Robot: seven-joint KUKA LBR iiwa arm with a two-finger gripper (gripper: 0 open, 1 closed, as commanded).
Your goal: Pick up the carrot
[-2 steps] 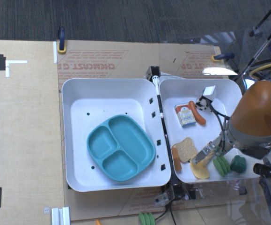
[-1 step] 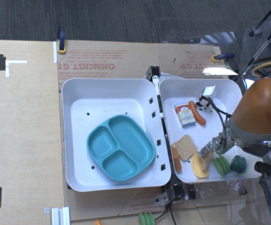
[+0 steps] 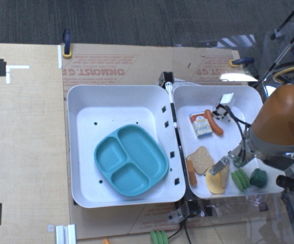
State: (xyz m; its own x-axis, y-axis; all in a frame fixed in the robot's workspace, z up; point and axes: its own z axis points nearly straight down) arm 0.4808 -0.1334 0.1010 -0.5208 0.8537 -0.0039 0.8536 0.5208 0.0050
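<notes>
The carrot (image 3: pixel 191 172), a slim orange stick, lies along the left wall of the right-hand bin (image 3: pixel 187 98), at its near corner, touching the left edge of a tan cracker (image 3: pixel 201 159). Just right of it the gripper (image 3: pixel 219 166) sits over a yellow slice (image 3: pixel 217 183); whether its fingers are parted or closed cannot be told. Green pieces (image 3: pixel 239 179) and a dark green lump (image 3: pixel 259 177) crowd the near right corner. Farther back rest a small packet (image 3: pixel 201 125) and a sausage (image 3: pixel 214 123), with bare floor between them and the cracker. The left-hand bin (image 3: pixel 80 151) carries a teal divided plate (image 3: pixel 131 159), with open white floor around it
</notes>
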